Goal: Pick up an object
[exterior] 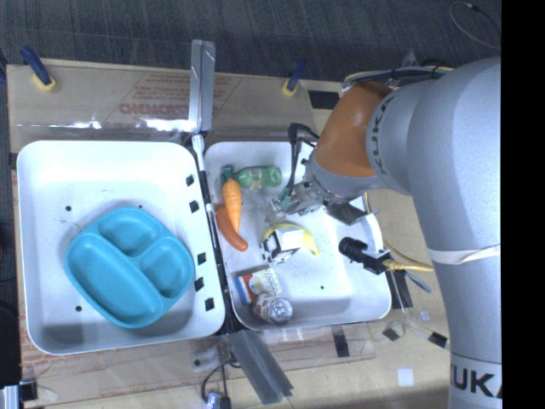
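My gripper (pixel 289 203) is low inside the right bin (pixel 362 301), near its middle. Just below it lies a yellow banana (pixel 298 233) with a small black and white item (pixel 274 245) at its left end. An orange carrot (pixel 231 214) lies along the bin's left side. A green bottle (pixel 258 176) rests at the far end, left of the gripper. A crumpled silver and red packet (pixel 266 296) sits at the near edge. I see nothing gripped.
The left bin (pixel 51 164) holds a blue divided plate (pixel 128 265). The big grey arm with its orange band (pixel 353 139) covers the right bin's far right corner. A metal divider (pixel 203 79) stands between the bins at the back.
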You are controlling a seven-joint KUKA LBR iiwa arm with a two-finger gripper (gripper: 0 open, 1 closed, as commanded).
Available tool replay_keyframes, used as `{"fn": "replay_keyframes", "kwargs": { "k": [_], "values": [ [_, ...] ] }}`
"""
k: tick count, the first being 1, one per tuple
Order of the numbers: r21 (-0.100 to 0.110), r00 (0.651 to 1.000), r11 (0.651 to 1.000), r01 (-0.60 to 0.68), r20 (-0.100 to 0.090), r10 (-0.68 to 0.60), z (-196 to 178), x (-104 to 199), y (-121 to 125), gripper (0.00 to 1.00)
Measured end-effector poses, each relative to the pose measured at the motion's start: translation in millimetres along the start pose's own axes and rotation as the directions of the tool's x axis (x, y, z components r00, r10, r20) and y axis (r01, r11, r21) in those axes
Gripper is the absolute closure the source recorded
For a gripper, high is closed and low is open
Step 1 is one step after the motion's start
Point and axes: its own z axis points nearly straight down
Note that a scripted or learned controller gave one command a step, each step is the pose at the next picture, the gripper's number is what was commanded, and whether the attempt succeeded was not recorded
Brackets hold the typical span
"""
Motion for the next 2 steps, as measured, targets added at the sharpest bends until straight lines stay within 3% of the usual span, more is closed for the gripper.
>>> {"fn": "replay_keyframes", "kwargs": {
  "k": [1, 2],
  "values": [
    [0.000, 1.000, 1.000, 0.000, 0.000, 0.000, 0.0, 0.1, 0.0, 0.00],
    [0.003, 0.959, 0.959, -0.285, -0.002, 0.285, 10.9, -27.8, -52.8, 0.00]
  ]
}}
